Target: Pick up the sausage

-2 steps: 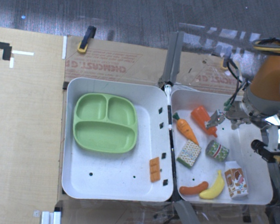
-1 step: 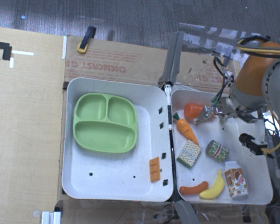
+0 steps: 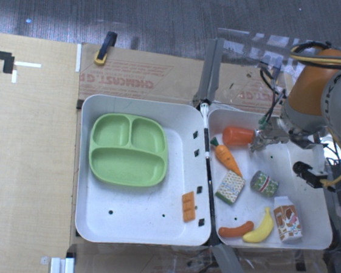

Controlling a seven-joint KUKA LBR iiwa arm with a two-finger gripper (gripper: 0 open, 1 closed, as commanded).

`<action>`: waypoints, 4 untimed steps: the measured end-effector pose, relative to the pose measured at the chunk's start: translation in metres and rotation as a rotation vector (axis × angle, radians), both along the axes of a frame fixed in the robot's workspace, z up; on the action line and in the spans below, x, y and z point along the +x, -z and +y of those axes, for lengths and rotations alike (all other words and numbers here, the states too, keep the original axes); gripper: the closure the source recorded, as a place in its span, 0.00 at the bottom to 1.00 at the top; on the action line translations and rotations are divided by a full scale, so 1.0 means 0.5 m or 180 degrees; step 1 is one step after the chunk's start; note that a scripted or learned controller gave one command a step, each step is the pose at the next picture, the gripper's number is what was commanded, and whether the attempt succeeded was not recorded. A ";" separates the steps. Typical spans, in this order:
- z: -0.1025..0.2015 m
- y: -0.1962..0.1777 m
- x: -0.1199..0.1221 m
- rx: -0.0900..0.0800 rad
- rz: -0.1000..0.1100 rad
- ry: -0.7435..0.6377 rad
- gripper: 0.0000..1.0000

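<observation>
The sausage [image 3: 235, 229] is a short red-brown link lying flat at the front edge of the right bin [image 3: 315, 156], its right end touching a yellow banana [image 3: 260, 227]. My gripper [image 3: 260, 140] hangs over the back of that bin, just right of a red pepper-like piece [image 3: 238, 136], far from the sausage. Nothing shows in its grasp. The grey arm with its orange band [image 3: 314, 82] reaches in from the upper right.
The right bin also holds a carrot [image 3: 228, 159], a speckled box [image 3: 230, 187], a green can [image 3: 264, 184] and a small carton [image 3: 287, 222]. In the left bin [image 3: 88, 215] lie a green divided plate [image 3: 129, 149] and an orange block [image 3: 188, 206].
</observation>
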State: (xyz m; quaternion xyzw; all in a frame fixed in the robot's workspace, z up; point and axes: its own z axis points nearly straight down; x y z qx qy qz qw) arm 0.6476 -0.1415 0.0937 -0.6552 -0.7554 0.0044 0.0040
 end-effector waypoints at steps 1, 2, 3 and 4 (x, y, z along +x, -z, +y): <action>0.000 0.000 0.000 0.0000 0.0001 0.0000 0.00; -0.002 -0.013 0.000 -0.0003 0.0007 -0.0002 1.00; -0.002 -0.013 0.000 -0.0003 0.0008 -0.0002 0.00; -0.003 -0.026 0.000 -0.0005 0.0015 -0.0003 1.00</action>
